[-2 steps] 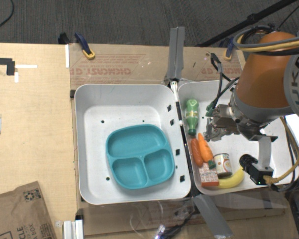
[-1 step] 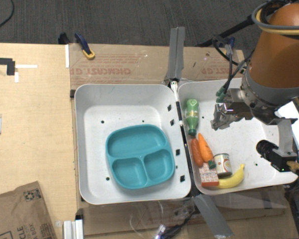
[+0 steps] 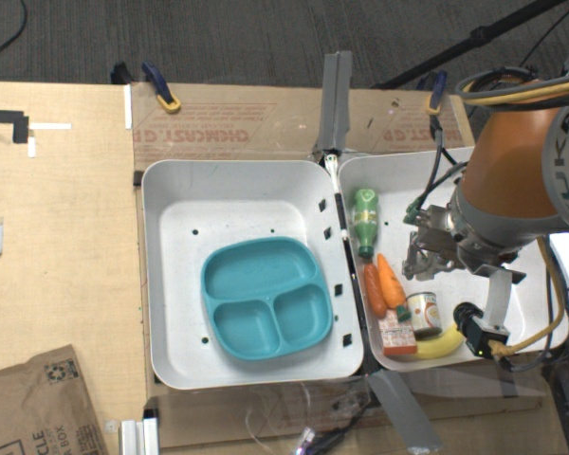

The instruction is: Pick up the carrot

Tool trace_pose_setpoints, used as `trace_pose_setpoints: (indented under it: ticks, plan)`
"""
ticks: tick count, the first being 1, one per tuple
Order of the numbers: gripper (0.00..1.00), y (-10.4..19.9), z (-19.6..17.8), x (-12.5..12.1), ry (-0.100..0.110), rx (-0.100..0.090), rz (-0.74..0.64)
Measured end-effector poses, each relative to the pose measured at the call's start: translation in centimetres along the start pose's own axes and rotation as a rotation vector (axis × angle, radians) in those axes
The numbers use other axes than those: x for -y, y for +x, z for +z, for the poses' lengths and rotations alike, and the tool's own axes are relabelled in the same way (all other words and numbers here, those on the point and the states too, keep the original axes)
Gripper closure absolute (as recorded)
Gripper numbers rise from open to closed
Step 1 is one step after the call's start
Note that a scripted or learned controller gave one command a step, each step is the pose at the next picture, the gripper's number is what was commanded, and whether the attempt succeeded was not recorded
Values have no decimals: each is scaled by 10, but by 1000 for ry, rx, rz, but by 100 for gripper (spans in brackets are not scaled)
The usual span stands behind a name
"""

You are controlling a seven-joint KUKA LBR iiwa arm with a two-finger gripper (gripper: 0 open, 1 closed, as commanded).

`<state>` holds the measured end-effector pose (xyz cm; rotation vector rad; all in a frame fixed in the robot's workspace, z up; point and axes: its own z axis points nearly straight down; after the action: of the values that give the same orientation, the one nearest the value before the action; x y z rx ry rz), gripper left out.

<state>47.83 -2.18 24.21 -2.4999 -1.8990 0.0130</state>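
Note:
The orange carrot (image 3: 390, 281) lies in the right bin (image 3: 512, 173) near its left wall, pointing up toward a green bottle (image 3: 364, 220). A second, slimmer orange piece (image 3: 373, 292) lies right beside it on the left. My gripper (image 3: 425, 254) hangs over the middle of the right bin, a short way right of the carrot and above it. Nothing shows in the gripper.
A small can (image 3: 422, 311), a banana (image 3: 434, 346) and a red-and-white box (image 3: 394, 330) crowd the carrot's lower end. The left bin (image 3: 171, 207) holds a teal divided plate (image 3: 266, 297). A metal divider (image 3: 336, 102) stands between the bins.

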Motion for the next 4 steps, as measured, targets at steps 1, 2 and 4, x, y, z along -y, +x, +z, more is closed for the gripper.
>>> trace_pose_setpoints:
  ticks: [1, 2, 4]
  plan:
    - [100, 47, -43, 13, -1, 0, -14]
    - [0, 47, -43, 13, -1, 0, -14]
    - [0, 30, 54, 9, 0, -1, 76]
